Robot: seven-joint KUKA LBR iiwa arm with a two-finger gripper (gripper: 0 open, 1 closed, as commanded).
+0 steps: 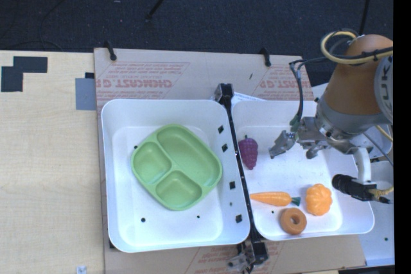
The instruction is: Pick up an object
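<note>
Hovering at frame right over the right bin [359, 221], the pincer [297, 143] grasps nothing; finger state undeterminable; grapes [248, 152] nearby.

two bins [112, 138], one plate [176, 167], four toys [248, 152]

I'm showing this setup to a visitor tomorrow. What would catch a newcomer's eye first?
Probably the green divided plate, lying alone in the left bin. Next, the arm's orange band at the right, above the right bin, where a carrot, orange pumpkin, doughnut and purple grapes lie.
</note>
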